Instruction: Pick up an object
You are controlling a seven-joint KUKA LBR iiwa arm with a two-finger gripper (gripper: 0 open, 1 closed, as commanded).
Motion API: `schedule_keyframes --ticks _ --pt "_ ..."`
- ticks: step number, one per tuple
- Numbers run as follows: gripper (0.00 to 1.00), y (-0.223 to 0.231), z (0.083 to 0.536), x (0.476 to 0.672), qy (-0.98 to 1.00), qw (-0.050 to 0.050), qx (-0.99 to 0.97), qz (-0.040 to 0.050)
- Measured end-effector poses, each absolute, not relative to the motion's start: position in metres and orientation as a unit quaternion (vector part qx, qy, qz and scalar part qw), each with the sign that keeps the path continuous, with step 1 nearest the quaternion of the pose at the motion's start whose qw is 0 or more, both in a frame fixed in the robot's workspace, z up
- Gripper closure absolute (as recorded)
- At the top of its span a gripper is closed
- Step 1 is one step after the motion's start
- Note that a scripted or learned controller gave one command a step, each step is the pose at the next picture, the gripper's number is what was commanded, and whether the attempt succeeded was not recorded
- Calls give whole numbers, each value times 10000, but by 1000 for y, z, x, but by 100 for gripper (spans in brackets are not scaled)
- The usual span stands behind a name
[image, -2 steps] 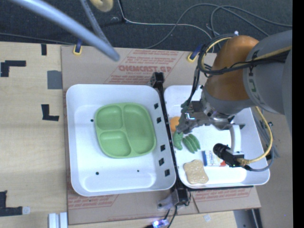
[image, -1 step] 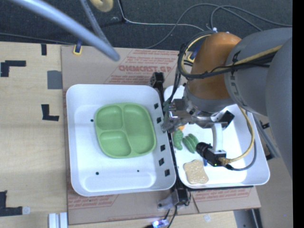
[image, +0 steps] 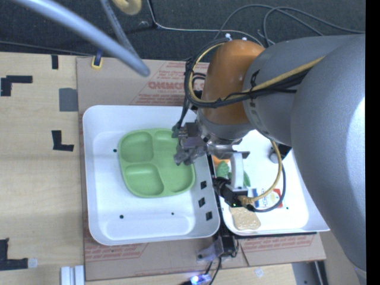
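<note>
A green divided plate (image: pixel 148 162) lies in the left white bin (image: pixel 104 218). My gripper (image: pixel 188 148) hangs over the plate's right-hand edge, close to the wall between the two bins. The arm's orange band and grey body hide much of the right white bin (image: pixel 297 218). In that bin I see a tan, biscuit-like object (image: pixel 245 219) near the front wall, a small green object (image: pixel 222 170) by the left wall, and a colourful packet (image: pixel 265 198) partly hidden under the cable.
Both bins rest on a brown cardboard sheet (image: pixel 160 82) over the wooden bench. A grey bar (image: pixel 77 25) crosses the upper left of the view. Cables trail behind the bins.
</note>
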State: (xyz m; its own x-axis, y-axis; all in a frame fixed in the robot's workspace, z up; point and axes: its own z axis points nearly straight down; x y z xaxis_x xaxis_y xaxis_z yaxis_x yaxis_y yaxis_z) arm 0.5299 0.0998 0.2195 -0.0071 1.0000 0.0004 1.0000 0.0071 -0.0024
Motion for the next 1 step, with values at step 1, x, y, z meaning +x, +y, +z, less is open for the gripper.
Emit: schedule_keyframes --ticks 1 --pt "0 96 220 530 -7079 6 -7063 11"
